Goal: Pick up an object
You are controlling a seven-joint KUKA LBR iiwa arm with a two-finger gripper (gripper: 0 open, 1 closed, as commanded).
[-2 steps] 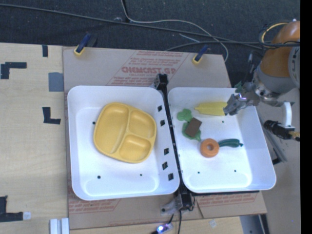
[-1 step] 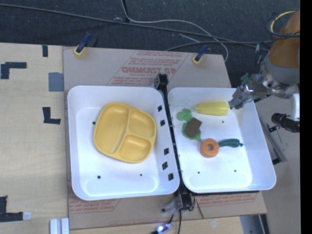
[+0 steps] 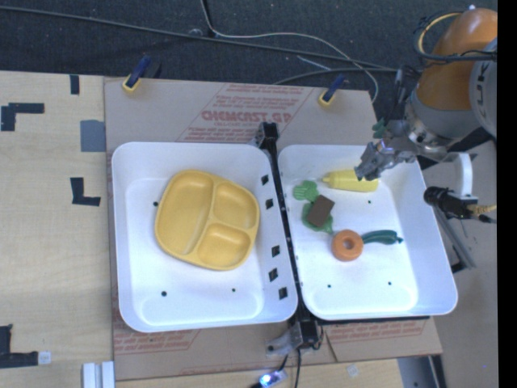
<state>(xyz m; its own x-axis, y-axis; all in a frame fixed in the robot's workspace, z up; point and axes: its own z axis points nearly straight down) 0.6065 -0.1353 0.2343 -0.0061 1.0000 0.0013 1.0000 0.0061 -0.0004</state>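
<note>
Red print on the cardboard (image 3: pixel 242 115) above the bins reads "CHEMCAST GP"—the smaller lines under it are too blurred to read. The gripper (image 3: pixel 373 162) hangs over the upper part of the right bin (image 3: pixel 420 289), just at the right end of the yellow toy (image 3: pixel 350 182); whether its fingers are open or shut I cannot tell. Left of centre lie a green piece (image 3: pixel 305 190) and a brown block (image 3: pixel 320 211), with an orange ring (image 3: pixel 347 245) and teal tool (image 3: pixel 381 237) below—the bin's lower half lies bare. A yellow tray (image 3: pixel 207 218) sits in the left bin (image 3: pixel 137 297).
</note>
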